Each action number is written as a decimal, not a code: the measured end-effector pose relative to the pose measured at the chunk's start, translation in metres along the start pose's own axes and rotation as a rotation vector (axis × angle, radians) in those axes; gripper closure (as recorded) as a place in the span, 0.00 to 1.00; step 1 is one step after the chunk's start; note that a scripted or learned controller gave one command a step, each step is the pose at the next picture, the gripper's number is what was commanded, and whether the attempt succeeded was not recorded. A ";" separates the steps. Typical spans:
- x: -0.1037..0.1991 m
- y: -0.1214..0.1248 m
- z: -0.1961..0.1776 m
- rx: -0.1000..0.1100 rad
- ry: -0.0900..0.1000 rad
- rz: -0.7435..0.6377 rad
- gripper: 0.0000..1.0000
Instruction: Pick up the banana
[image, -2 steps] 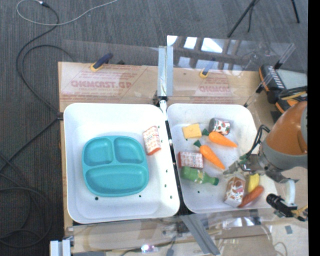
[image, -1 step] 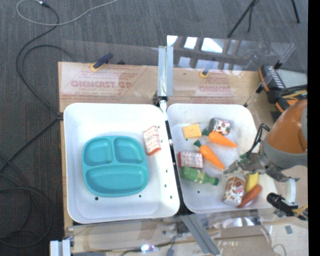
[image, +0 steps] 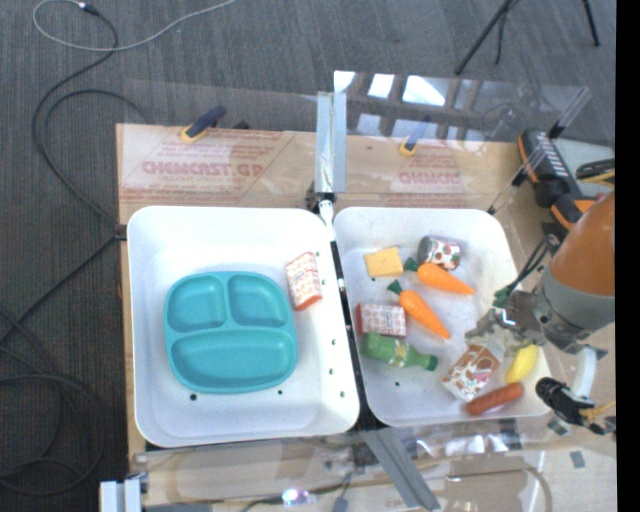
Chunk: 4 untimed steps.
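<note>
The banana (image: 522, 362) is small and yellow. It lies near the right wall of the right bin (image: 480, 225), between a patterned carton (image: 471, 371) and the arm. My gripper (image: 507, 318) hangs just above and to the left of the banana's upper end, over the bin floor. Nothing shows held in it. The grey arm with its orange band (image: 598, 250) reaches in from the right and covers the bin's right rim.
The right bin also holds a red sausage (image: 494, 398), two carrots (image: 425, 313), a green bottle (image: 398, 352), a red-white box (image: 381, 319), a yellow block (image: 383, 262) and a can (image: 440, 252). In the left bin lie a teal divided plate (image: 232, 330) and a small carton (image: 304, 280).
</note>
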<state>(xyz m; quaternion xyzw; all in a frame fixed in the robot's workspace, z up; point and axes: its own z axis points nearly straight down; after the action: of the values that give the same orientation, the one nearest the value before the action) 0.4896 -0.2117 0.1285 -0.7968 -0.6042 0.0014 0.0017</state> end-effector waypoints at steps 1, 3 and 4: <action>0.008 -0.001 0.001 0.009 0.012 -0.009 0.00; -0.001 0.008 -0.001 0.003 0.002 -0.088 0.00; 0.000 -0.002 0.031 -0.003 0.010 -0.128 0.00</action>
<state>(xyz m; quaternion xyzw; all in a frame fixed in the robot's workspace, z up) 0.4876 -0.2112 0.0976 -0.7565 -0.6539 -0.0036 0.0034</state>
